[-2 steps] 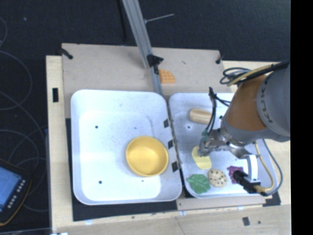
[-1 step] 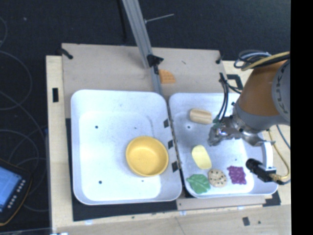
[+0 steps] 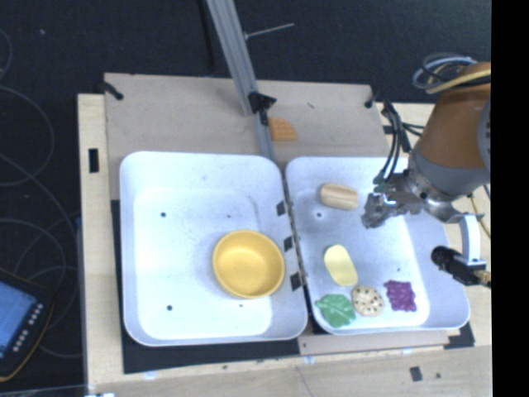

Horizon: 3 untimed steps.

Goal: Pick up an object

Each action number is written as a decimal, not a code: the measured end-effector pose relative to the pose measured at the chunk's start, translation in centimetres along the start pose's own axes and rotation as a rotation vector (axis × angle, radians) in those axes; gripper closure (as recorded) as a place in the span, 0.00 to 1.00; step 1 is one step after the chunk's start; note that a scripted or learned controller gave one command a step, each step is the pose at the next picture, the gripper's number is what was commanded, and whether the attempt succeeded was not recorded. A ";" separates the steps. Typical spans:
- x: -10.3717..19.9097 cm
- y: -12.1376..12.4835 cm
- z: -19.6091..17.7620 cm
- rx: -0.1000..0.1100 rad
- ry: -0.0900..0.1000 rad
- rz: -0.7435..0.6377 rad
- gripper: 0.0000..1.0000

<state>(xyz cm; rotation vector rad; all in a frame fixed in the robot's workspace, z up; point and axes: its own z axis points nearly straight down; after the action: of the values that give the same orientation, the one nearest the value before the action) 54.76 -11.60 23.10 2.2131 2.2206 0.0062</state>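
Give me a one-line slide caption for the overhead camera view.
Gripper hovers over right bin near bread roll; yellow bowl sits in left bin.

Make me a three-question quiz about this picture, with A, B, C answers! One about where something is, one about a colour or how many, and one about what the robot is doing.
1. Where is the yellow bowl?
A. left bin
B. right bin
C. on the bench behind the bins

2. How many things lie in the right bin?
A. two
B. five
C. eight

3. What is the tool doing?
A. lifting the bowl
B. squeezing the purple grapes
C. hanging over the right bin, holding nothing seen

Answers: 1 A, the bowl sits in the left bin. 2 B, roll, yellow piece, leaf, cookie, grapes. 3 C, no object shows between its tips.
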 end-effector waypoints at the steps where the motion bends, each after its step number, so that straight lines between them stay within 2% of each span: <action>1: 0.1 0.0 -4.4 0.000 0.001 -0.001 1.00; 2: 0.1 0.1 -6.6 0.003 0.001 -0.002 1.00; 3: 4.7 1.8 -6.4 0.005 0.001 -0.003 1.00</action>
<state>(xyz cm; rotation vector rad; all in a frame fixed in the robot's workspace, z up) 56.51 -6.87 29.48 2.2133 2.2265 0.0018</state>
